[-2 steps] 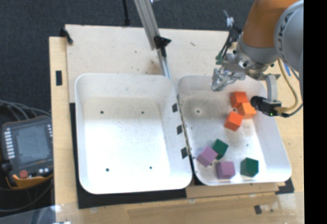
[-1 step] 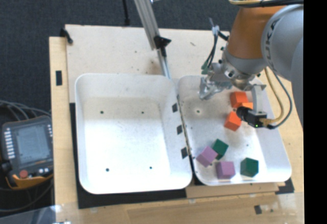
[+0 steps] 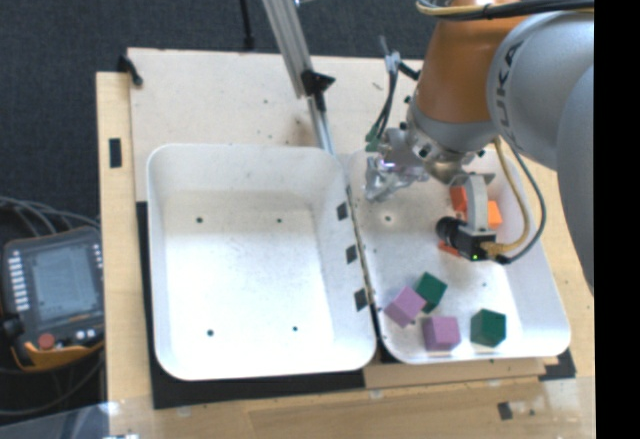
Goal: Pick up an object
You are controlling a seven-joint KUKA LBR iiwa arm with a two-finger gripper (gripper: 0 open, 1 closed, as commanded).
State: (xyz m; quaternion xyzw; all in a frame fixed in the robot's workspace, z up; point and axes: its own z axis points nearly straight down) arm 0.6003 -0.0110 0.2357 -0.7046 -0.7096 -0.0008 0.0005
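The right bin (image 3: 545, 297) holds several small blocks near its front edge: a purple block (image 3: 405, 307), a second purple block (image 3: 440, 332), a dark green block (image 3: 432, 289) and another green block (image 3: 488, 327). My gripper (image 3: 382, 179) hangs over the far left part of the right bin, close to the wall shared with the left bin. It is well behind the blocks and apart from them. I see no block at the gripper.
The left bin (image 3: 160, 227) lies beside the right one. A slanted metal pole (image 3: 285, 27) rises behind the bins. A black and orange fitting with cables (image 3: 470, 227) hangs from the wrist over the right bin. A control pendant (image 3: 50, 287) sits off the bench at left.
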